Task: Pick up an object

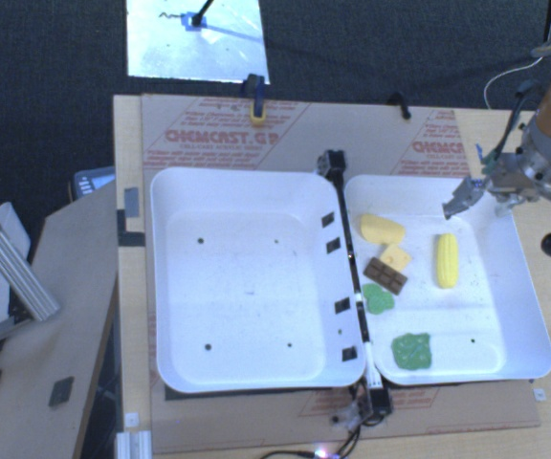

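Several small objects lie in the right bin (515,285). A pale yellow block (382,229) sits near its upper left. Just below it are a smaller yellow piece (396,257) and a brown chocolate-like bar (385,275). A yellow corn cob (446,260) lies upright-oriented in the middle. A small green piece (378,300) rests by the left wall, and a larger green lump (411,351) lies near the front. My gripper (459,202) hangs over the bin's upper right part, above and right of the corn cob, with nothing seen between its fingers.
The left bin (175,208) stands beside the right one, joined by a black clipped divider (347,256). Both rest on a cardboard sheet (218,132) on the bench. A metal plate (194,27) lies at the back. An aluminium rail (3,256) stands at the left.
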{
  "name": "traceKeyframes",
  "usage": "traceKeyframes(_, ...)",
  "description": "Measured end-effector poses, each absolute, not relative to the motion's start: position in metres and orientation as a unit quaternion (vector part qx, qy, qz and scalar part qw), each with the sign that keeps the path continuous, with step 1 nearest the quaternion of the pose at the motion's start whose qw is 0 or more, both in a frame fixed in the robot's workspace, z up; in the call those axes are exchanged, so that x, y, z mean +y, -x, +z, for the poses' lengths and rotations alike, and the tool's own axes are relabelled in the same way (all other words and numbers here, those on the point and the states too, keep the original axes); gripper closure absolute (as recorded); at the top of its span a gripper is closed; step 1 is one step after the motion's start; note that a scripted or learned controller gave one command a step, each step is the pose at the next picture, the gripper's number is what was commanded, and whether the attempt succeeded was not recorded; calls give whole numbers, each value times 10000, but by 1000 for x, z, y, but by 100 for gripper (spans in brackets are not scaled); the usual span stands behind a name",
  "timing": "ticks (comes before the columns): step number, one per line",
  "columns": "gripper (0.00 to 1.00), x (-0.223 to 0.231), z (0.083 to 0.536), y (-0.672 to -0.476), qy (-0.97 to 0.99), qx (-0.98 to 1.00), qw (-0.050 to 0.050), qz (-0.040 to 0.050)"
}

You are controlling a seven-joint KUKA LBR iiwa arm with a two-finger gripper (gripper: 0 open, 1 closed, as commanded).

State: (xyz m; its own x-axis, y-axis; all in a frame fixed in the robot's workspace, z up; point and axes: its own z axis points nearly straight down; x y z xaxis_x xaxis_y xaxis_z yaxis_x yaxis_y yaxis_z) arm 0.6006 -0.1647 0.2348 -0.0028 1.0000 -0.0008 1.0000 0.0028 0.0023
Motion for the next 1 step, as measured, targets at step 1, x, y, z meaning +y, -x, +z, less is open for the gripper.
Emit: traceKeyframes(1, 0, -209, 111, -557, -7085, 7057, -40, -33)
